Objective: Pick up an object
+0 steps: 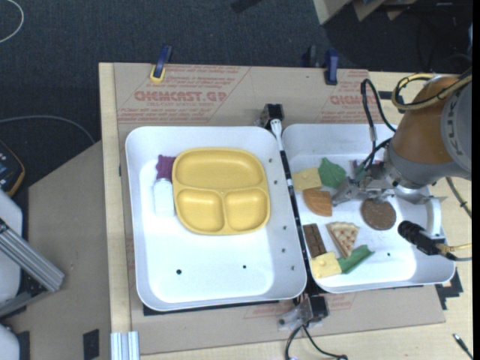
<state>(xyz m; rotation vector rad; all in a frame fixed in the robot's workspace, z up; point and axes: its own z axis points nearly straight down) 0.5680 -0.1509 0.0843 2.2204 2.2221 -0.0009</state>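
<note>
The gripper [346, 192] is reaching low into the right bin [341, 136] from the right, its grey metal fingers [339, 197] pointing toward the left. The fingers are sitting slightly apart, with nothing showing between them. Their tips are resting just beside an orange-brown block [318, 202], which is lying near the bin's left wall.

Around the fingers, small toy foods are lying scattered. A green leaf-shaped piece [331, 172] is sitting just above the fingers, and a pale yellow block [306, 178] is lying next to it on the left. A round brown disc [378, 214] is resting just below the wrist. Lower down, a triangular waffle-like slice [344, 238] is lying beside a dark brown bar [314, 239]. Near the bin's bottom edge, a yellow cube [325, 265] is touching a green stick [356, 259].

Behind the gripper, the arm [431, 137] with its orange band is leaning in over the right bin's far side.

The left bin [202, 276] is holding a yellow divided plate [220, 188] with three compartments. A purple item [165, 166] and a white item [162, 197] are lying just left of the plate, touching its edge.

Both bins are sitting side by side on a cardboard-covered bench [120, 163].
</note>
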